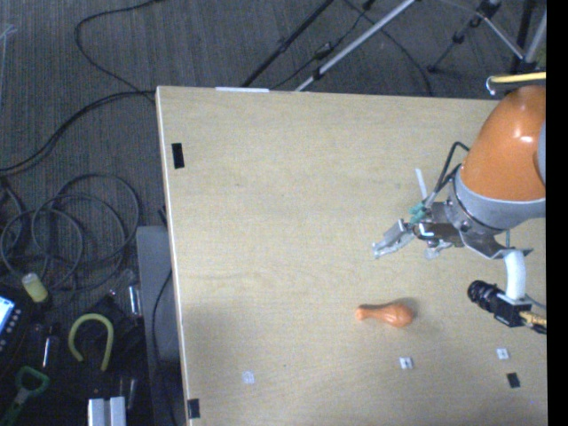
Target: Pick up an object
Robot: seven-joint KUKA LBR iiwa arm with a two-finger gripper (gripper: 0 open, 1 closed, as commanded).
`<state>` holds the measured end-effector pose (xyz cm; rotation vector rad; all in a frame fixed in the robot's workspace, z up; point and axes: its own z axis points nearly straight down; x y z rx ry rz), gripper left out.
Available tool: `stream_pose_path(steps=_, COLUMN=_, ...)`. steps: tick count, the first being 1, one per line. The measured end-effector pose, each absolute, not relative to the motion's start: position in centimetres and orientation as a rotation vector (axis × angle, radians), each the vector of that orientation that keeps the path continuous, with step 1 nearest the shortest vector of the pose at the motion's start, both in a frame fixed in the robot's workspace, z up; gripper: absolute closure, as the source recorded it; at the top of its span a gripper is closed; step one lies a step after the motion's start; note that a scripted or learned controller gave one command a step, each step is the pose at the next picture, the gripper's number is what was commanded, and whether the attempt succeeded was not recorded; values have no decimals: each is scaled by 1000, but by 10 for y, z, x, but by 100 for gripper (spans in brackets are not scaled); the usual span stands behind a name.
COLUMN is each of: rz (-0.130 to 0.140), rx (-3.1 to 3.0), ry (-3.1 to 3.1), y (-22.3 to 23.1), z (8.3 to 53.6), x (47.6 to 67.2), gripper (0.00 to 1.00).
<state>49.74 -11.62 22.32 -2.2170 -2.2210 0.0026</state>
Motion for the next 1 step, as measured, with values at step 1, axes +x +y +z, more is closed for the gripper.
stream_pose_path(steps=1, rz=4, rx=-2217, ry=-2222, y=-196, z=150, x=565, gripper=0)
